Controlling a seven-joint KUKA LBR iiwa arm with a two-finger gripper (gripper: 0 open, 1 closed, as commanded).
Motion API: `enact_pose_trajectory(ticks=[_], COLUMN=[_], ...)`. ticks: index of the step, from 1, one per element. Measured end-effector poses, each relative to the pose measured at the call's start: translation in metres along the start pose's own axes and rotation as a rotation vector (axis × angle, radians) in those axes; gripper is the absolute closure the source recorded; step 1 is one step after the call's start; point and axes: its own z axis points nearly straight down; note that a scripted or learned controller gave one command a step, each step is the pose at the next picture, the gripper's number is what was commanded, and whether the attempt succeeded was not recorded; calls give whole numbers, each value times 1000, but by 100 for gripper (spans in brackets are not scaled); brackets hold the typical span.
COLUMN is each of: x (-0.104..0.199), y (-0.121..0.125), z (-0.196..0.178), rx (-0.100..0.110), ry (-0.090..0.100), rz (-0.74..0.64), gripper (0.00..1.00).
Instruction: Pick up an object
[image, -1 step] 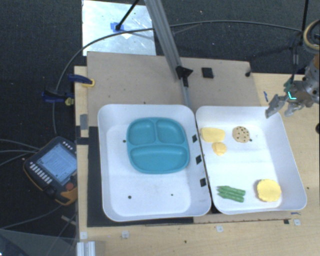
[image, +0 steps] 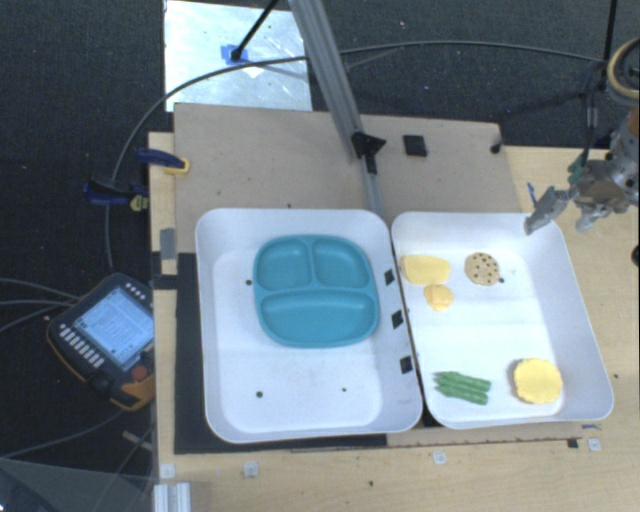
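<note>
The right bin (image: 560, 330) holds several toy foods: a chocolate-chip cookie (image: 483, 268), a flat yellow piece (image: 425, 268), a smaller yellow lump (image: 438, 296), green beans (image: 462, 386) and a round yellow disc (image: 537, 381). My gripper (image: 562, 212) hangs over the bin's far right corner, up and to the right of the cookie. Its fingers are open and apart, with nothing between them. One fingertip (image: 540, 211) points down toward the bin's rim.
The left bin (image: 230, 380) bears a blue divided plate (image: 316, 290). A grey pole (image: 335, 80) slants across the back. A teach pendant (image: 105, 335) and cables lie on the floor at left. Black clips (image: 396, 320) sit between the bins.
</note>
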Motion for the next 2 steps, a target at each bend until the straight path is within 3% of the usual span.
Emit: enact_pose_trajectory(ticks=[2], x=[5], y=[-14], z=[113], rx=[6], ry=[1], rz=[3], gripper=[0])
